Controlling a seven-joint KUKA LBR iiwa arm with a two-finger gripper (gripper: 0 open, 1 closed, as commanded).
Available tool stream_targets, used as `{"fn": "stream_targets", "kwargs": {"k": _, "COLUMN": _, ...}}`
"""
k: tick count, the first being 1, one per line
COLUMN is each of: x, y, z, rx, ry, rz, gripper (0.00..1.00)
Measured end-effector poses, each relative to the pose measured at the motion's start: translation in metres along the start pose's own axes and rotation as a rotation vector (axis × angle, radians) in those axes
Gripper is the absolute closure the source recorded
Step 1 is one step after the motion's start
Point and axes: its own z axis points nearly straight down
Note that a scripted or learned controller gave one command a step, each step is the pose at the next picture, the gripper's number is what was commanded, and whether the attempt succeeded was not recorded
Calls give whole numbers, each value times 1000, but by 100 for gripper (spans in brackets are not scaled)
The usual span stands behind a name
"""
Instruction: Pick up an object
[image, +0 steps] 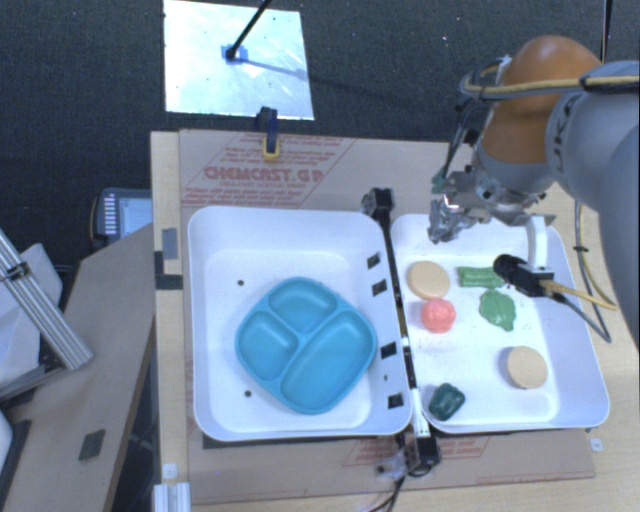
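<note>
Because small food-like objects are scattered in the right bin (580, 400), the gripper (443, 228) is poised over its far corner, finger state undeterminable.

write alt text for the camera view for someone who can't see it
A grey robot arm's gripper hangs over the far edge of the right bin, which holds small food toys including a pink piece and a tan disc. The left bin holds a blue divided plate.
</note>
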Motion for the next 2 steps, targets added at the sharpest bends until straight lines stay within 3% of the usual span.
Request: {"fn": "stream_targets", "kwargs": {"k": 2, "x": 117, "y": -17, "z": -14, "rx": 0, "ry": 1, "rz": -3, "gripper": 100}}
